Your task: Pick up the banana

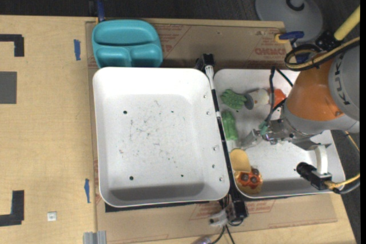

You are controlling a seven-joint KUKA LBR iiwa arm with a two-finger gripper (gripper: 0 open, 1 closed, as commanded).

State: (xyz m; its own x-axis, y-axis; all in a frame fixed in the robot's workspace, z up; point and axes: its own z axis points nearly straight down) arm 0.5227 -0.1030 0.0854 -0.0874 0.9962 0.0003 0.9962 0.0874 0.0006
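Yellow banana [239,159] lies upright along the bin's [286,188] left wall.

White bins [154,194] — teal tray [127,43], green toys [233,99], yellow banana [239,158] — orange-banded grey arm [311,97].

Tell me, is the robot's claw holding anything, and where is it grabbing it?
It cannot be told. The gripper hangs over the right bin, its tip too small to make out.

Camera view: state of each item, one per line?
tool: low in right bin, fingers unclear
banana: lying in right bin, by left wall, not held
green toy: lying in right bin
left bin: upright
teal tray: upright, behind left bin
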